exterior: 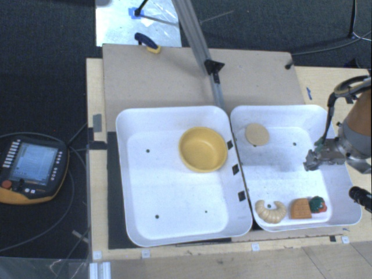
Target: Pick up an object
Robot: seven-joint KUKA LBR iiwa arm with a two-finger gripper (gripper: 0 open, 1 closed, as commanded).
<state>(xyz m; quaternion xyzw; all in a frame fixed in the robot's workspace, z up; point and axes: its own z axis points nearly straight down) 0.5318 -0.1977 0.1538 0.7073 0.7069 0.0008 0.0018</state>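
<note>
From above, at a slant, the bench [256, 77] carries two shallow white bins side by side. The left bin [174, 202] holds a yellow bowl [203, 149], upright, sitting toward its far right corner and close to the wall it shares with its neighbour. The right bin [290, 150] holds a flat tan disc [257, 135] near its far left corner, and along its near wall a row of three small things — a pale curved piece like a croissant [271, 211], then an orange block [300, 208] just beside it, then a small dark green and red item [317, 204] touching the block's right end; what that last item is cannot be told. The arm [357, 127] reaches in from the right, and its gripper [318, 157] hangs over the right-hand part of the right bin, between the disc and the near row, well apart from the bowl. Nothing shows between its fingers, and whether they are spread or pressed together cannot be told — the tips are too small and dark to read. Off the bench on the left, on dark carpet, lies a teach pendant [32, 168] with a lit screen and a yellow rim. A metal pole [197, 36] slants across the far side of the bench.
</note>
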